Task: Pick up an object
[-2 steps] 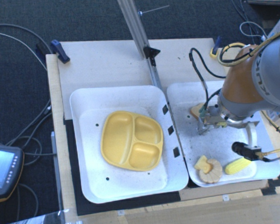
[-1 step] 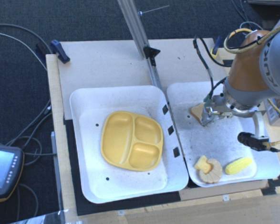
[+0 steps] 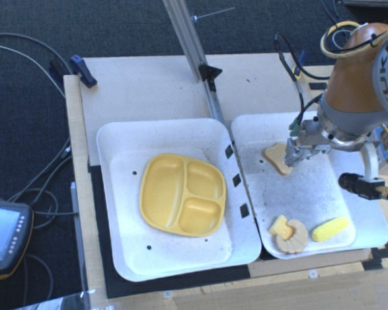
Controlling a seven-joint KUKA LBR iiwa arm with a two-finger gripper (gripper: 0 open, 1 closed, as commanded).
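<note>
In the right bin (image 3: 356, 193) a tan bread-like slice (image 3: 274, 157) lies near the back left. My gripper (image 3: 296, 154) is low over the slice's right end and hides part of it. At the bin's front left sits a round beige biscuit with a yellow chunk on it (image 3: 289, 234). A yellow corn cob (image 3: 330, 228) lies just right of the biscuit.
The left bin (image 3: 117, 189) holds a yellow divided plate (image 3: 182, 194). A metal pole (image 3: 189, 32) slants up from the gap between the bins. Black cables and a black fitting (image 3: 358, 184) hang by the arm over the right bin's right side.
</note>
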